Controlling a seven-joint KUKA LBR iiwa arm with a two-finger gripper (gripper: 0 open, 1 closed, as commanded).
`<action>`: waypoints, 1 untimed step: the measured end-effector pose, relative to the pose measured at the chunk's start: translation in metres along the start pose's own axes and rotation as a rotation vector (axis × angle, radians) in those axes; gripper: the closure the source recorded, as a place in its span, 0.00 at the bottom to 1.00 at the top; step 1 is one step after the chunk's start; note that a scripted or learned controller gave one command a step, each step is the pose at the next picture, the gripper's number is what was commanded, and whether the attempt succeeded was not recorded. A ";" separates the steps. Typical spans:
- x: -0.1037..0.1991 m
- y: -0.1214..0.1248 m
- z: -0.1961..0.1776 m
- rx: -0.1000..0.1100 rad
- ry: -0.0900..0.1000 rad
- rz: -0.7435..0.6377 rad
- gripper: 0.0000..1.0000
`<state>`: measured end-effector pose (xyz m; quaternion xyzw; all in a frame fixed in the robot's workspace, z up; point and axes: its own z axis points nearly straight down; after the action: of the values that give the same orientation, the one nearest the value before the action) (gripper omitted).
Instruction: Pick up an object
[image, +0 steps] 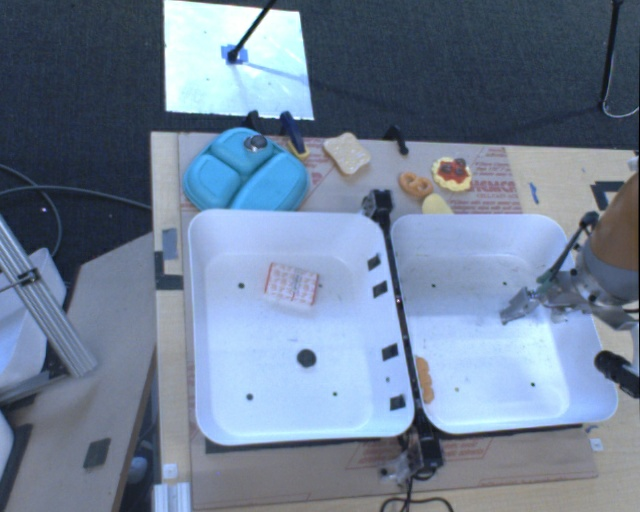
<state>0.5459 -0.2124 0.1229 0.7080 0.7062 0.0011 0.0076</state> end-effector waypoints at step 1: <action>0.006 -0.001 -0.008 0.005 0.007 -0.004 1.00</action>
<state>0.5443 -0.2066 0.1307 0.7068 0.7074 0.0017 0.0036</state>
